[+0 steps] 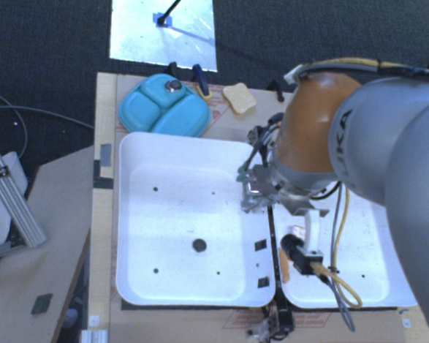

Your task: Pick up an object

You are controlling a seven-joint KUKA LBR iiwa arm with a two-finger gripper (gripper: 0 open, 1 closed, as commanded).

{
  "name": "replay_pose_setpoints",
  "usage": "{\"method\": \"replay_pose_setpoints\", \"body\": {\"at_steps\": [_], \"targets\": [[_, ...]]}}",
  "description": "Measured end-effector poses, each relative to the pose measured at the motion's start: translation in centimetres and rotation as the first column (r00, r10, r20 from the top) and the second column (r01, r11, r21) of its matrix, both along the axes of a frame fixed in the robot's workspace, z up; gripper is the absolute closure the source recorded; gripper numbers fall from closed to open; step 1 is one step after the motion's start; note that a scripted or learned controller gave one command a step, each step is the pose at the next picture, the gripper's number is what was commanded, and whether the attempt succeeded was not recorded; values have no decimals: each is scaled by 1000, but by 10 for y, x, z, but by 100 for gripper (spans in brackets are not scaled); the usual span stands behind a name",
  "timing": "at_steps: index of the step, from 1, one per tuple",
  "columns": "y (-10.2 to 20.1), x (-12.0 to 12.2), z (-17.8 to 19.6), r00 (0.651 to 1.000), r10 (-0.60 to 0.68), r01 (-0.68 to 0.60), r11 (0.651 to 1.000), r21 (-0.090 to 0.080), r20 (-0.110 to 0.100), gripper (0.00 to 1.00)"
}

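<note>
A small dark round disc [199, 244] lies flat in the left bin [130, 271]. My tool [255, 199] hangs at the bin's right wall; its opening I cannot tell.

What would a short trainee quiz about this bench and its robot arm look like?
1. True or false: the blue tray lies inside the left bin.
2. What small thing lies on the left bin's floor? A) a dark round disc B) a yellow sponge C) a spoon
3. Fill in: the tan sponge lies on the bench beyond the bins, to the ____ of the blue tray in the camera view.

Key: 1 false; 2 A, the dark disc; 3 right.
</note>
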State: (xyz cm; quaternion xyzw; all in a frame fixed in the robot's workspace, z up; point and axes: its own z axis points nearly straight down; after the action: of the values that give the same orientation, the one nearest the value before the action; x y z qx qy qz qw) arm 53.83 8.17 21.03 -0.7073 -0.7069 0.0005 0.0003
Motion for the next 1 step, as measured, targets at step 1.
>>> {"method": "replay_pose_setpoints", "body": {"at_steps": [1], "targets": [[50,29,-85,1000,8,-8,1000,1,-2,100]]}}
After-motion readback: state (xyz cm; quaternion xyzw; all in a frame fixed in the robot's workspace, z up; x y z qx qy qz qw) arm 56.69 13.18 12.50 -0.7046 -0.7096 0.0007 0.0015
